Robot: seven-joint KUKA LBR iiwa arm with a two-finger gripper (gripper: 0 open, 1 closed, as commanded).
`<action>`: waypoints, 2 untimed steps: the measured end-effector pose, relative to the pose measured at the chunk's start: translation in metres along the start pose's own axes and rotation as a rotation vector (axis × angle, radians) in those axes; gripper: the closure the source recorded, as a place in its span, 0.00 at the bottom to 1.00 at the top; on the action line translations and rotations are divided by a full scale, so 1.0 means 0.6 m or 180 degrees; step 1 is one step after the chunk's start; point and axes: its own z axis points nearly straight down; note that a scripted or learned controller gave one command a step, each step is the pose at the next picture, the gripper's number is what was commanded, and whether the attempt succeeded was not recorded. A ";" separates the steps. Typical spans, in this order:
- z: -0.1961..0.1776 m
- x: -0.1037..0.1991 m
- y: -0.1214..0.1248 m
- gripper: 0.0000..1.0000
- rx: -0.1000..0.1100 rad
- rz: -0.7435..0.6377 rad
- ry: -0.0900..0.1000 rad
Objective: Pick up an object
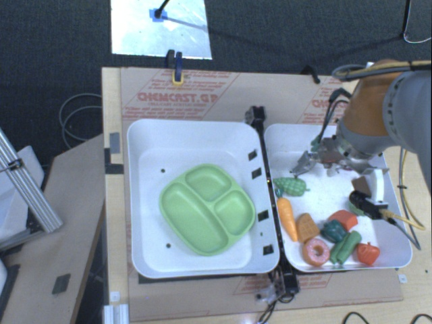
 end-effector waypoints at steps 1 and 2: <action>0.051 0.001 0.000 0.00 -0.0004 -0.0001 -0.0001; 0.030 0.000 0.003 1.00 -0.0020 -0.0002 -0.0003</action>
